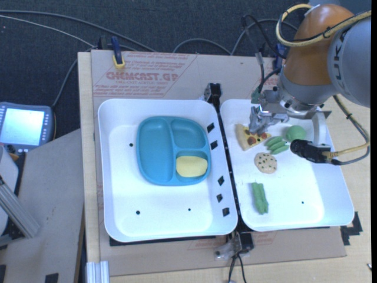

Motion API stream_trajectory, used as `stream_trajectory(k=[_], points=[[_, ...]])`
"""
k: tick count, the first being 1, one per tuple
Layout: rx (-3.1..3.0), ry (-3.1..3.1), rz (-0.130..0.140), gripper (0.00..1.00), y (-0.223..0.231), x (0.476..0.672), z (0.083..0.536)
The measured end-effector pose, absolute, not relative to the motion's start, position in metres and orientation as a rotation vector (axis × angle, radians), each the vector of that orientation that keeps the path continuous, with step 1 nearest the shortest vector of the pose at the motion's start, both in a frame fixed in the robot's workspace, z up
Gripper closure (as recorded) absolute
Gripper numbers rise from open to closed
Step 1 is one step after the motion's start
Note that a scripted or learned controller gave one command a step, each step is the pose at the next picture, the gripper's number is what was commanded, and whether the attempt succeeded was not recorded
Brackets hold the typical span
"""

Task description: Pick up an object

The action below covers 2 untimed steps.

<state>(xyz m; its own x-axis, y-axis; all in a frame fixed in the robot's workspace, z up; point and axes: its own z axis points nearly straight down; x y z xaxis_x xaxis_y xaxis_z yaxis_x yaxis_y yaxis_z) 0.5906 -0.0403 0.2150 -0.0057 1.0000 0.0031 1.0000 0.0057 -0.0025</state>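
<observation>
Claw: I see it low over the pizza slice, upper left of the right bin; open or closed, I cannot tell.
Nearby: green pod, cookie, long green vegetable.
Left bin: blue divided tray holding a yellow piece.

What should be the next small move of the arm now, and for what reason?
Probably a short, straight descent onto the pizza slice. The hand sits directly over that slice in the right bin, and nothing shows between its fingers. The green pod and the cookie lie close by, so sideways motion might push them.
</observation>
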Motion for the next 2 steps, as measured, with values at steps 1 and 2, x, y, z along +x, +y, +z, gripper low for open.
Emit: stream_trajectory(k=[1,2], points=[[-2.21,-2.226,-0.002,1.0,0.017,0.582,0.222],[-2.213,-2.227,-0.005,1.0,0.068,0.58,0.232]])
